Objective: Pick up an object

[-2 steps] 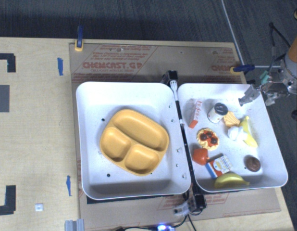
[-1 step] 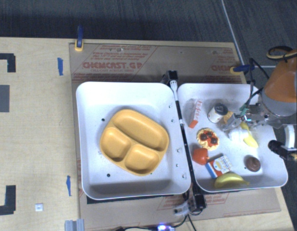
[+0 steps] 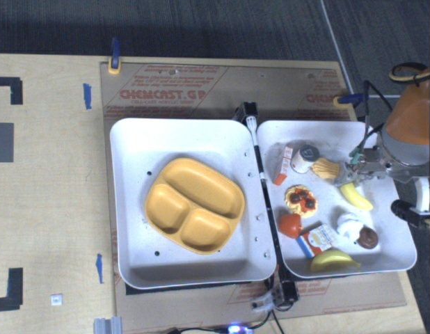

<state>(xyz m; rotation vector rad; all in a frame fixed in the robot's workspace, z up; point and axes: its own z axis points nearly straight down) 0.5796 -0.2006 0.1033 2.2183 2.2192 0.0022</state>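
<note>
**The Arm Reaches In From the Right**

The robot arm [image 3: 408,127] comes in at the right side of the picture, a bit above the middle. The part near the edge is big and round, with an orange band on top and grey below it. From there it gets thinner and points to the left. At its tip sits the gripper [image 3: 357,167], small and grey, with thin dark wires looping above it. The tip is too small and blurry to make out well.

A robotics lab. Two white bins [image 3: 124,186] sit clamped on a taped plywood bench [image 3: 48,207]. Cables [image 3: 333,33] cross grey carpet [image 3: 201,12].
</note>
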